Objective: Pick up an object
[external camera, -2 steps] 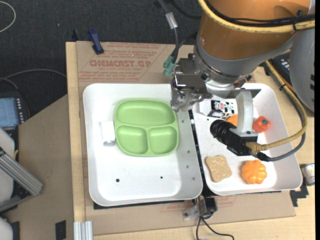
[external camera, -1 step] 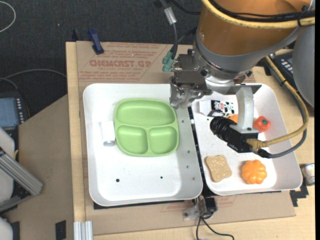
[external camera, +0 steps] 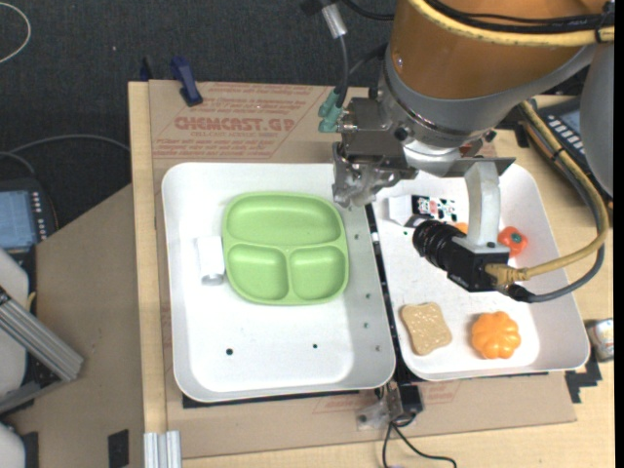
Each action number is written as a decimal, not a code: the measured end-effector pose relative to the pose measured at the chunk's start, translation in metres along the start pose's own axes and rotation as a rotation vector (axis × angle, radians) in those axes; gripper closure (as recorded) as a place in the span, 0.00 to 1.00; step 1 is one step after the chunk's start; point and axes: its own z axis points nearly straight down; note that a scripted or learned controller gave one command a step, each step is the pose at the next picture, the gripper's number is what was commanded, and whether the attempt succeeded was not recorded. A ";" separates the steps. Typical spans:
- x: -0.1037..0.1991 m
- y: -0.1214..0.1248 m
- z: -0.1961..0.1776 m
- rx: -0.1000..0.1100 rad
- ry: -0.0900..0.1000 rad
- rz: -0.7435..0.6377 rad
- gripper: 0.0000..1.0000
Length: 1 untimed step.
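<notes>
Candidate objs: green divided plate (external camera: 286, 247) lies in left bin (external camera: 185, 349), centre-upper area, flat, three compartments up. A small white block (external camera: 209, 259) sits just beside the plate's left edge. In right bin (external camera: 561, 354): toast slice (external camera: 426, 327) near the front-left corner, orange pumpkin (external camera: 495, 333) just right of it, apart; a small red-orange item (external camera: 512, 241) near the right wall; a white card w/ black print (external camera: 429, 206) toward the back, partly under the arm.

Gripper (external camera: 353, 191) hangs over the divider between bins, at the plate's upper-right corner. Claw state: cannot tell; the fingertips are hidden from this angle. Nothing visibly held.

Step, as judged: approach/descent phase; no obj lifted, pick not yet done.

Next move calls for: commit to one target. Nearest is the plate rim; a flat, wide obj, so grasp must take the edge, w/ clearance from the bin wall. Risk: fingers strike the divider or slip off the rim.
</notes>
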 end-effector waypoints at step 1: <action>0.001 0.000 -0.010 -0.002 0.000 -0.001 1.00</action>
